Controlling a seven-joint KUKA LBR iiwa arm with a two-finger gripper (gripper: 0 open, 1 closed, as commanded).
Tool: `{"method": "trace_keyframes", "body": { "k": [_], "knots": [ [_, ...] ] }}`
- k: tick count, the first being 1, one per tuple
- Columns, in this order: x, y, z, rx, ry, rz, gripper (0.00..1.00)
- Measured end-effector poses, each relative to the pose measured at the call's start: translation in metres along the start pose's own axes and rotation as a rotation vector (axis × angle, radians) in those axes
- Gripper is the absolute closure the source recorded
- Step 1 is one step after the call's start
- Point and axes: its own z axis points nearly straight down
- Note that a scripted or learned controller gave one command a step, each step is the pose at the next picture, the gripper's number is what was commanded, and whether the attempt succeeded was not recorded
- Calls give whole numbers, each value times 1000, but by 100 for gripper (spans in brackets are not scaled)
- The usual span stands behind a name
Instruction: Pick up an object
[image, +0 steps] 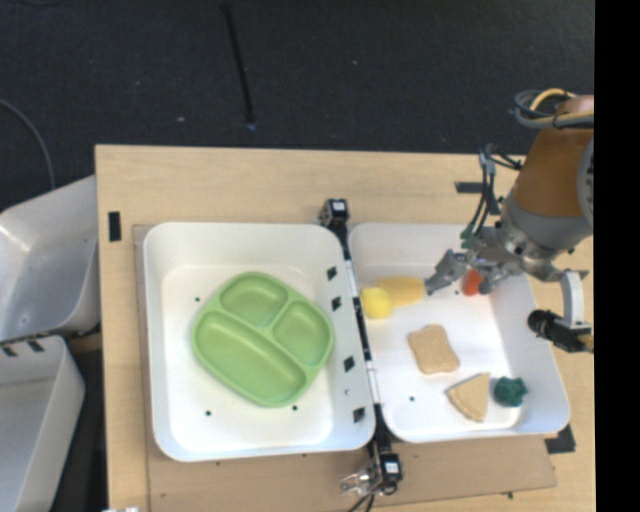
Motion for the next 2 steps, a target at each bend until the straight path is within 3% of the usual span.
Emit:
{"method": "trace_keyframes", "body": {
  "k": [1,2],
  "knots": [
    [0,3,-9,-14,-2,-3,0],
    [-10,7,40,-11,-3,-1,0]
  ]
}}
